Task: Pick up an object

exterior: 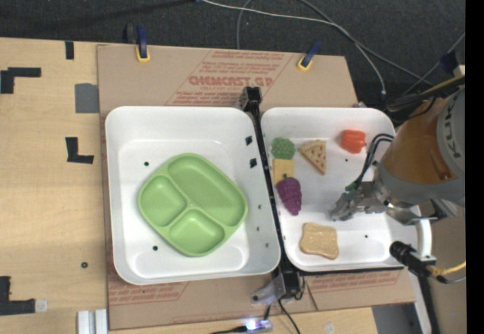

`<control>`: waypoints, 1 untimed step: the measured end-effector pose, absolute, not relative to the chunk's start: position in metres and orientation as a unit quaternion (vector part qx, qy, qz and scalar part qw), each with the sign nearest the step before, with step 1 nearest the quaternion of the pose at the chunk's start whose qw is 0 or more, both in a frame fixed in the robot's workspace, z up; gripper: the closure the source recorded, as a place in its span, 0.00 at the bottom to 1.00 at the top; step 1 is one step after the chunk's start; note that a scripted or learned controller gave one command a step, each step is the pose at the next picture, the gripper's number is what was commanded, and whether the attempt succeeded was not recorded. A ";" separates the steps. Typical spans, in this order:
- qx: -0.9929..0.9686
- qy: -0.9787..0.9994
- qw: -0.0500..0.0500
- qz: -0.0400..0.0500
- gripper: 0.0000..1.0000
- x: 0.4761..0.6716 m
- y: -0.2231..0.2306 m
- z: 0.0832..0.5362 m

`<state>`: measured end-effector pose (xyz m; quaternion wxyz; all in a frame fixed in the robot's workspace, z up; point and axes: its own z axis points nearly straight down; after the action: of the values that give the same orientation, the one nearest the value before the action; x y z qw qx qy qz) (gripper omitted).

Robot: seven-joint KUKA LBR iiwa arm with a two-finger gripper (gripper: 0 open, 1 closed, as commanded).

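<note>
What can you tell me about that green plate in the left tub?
The green plate looks like smooth, light-green plastic, a rounded rectangle with three hollows: one long one and two smaller ones, split by raised ridges. Nothing lies in the hollows. It lies flat, turned at a slant, near the middle of the left tub, touching just the tub's floor. The toy food lies in the other tub, where the pincer is.

Pale green three-compartment plastic plate (193, 204). Glossy white shallow bins (121, 174). Purple toy grape bunch (290, 195), tan toy toast slice (319, 241), orange-red toy pepper (352, 140), green-topped yellow toy piece (283, 157), tan toy wedge (314, 156).
</note>
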<state>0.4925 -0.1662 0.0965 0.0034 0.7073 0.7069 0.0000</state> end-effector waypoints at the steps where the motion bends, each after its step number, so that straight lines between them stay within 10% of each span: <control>1: 0.707 0.708 0.001 0.000 1.00 0.497 -0.165 0.158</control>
<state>0.4965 -0.1648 0.1578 0.0005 0.7065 0.7077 0.0002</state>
